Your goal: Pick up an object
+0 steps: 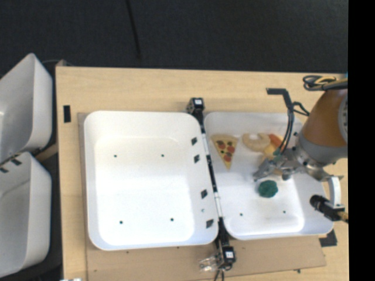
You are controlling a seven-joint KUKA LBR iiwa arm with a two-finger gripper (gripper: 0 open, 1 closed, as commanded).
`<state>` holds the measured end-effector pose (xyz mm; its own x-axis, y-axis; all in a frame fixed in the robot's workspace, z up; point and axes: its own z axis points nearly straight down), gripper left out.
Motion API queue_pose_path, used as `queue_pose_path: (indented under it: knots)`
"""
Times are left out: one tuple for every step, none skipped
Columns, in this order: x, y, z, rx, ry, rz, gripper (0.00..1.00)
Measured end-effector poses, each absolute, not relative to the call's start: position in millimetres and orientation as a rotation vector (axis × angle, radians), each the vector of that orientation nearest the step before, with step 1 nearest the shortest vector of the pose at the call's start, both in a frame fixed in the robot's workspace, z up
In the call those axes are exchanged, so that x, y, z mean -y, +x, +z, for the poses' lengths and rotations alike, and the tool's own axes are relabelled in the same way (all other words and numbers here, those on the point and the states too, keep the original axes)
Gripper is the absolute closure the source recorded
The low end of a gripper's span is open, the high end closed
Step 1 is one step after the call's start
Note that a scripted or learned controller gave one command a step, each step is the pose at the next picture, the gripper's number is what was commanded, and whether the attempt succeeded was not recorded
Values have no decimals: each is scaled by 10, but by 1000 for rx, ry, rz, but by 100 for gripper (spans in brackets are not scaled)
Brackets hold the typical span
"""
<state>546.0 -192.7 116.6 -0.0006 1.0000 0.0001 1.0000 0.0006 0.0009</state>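
While the arm (pixel 325 127) is reaching in from the right, its claw (pixel 270 170) is hanging low over the middle of the right bin (pixel 258 227), fingers pointing left. Whether those fingers are spread or closed cannot be told; nothing is visibly sitting between them.

Edges and room: left bin (pixel 140 177) is lying beside the right one, the two meeting along a clipped seam (pixel 208 174) at the centre of the desk (pixel 146 84). Right bin's near half is showing bare white floor below the claw. Far wall is crowded by the items and the arm's cable (pixel 287 122).

Objects in right bin: green round object (pixel 268 188) is sitting just below the claw, near touching its tips. Pizza-slice toy (pixel 225 150) is lying to the claw's left, toward the seam, apart from it. Pale round piece (pixel 256 141) and orange piece (pixel 273 140) are resting by the far wall, just above the claw.
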Motion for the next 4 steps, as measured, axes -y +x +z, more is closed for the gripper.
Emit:
queue_pose_path:
  knots:
    - [1725,5959,1006,-2224,2213,3,0]
    - [1748,6804,1610,-2217,2206,11,0]
    - [1272,6099,2374,-2225,2213,6,0]
    - [987,6023,1751,-2228,2219,-5,0]
